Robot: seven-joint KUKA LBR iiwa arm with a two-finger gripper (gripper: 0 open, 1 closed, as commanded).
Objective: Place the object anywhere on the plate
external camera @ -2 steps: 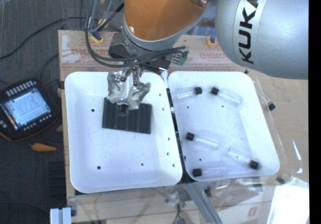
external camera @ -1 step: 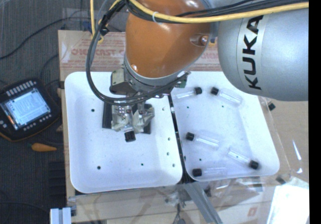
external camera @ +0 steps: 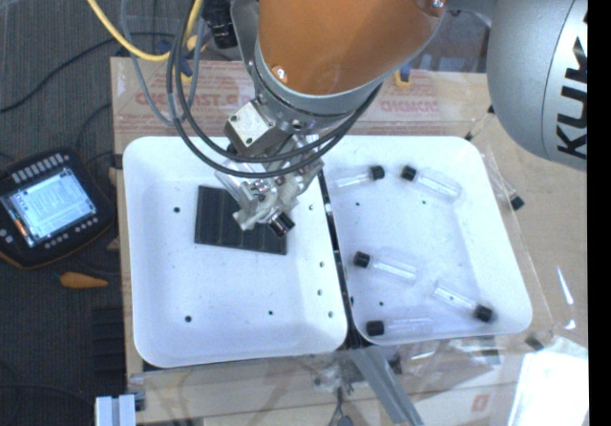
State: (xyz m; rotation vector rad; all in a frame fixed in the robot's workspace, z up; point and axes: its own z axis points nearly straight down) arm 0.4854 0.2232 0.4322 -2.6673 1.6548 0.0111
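A flat black rectangular plate (external camera: pixel 221 220) lies in the left white bin (external camera: pixel 162 319), toward its upper middle. My gripper (external camera: pixel 260 212) hangs over the plate's right end, reaching down from the orange-banded wrist (external camera: pixel 334 13). A small clear tube with a black cap (external camera: pixel 281 222) sits between the fingers, its cap sticking out to the right just above the plate's right edge. Whether the tube touches the plate I cannot tell.
The right bin (external camera: pixel 506 252) holds several clear tubes with black caps, such as a tube (external camera: pixel 387 267) at its middle and another tube (external camera: pixel 430 181) at the back. Cables (external camera: pixel 191 118) loop down over the left bin's back. A teach pendant (external camera: pixel 48 209) lies off the bench to the left.
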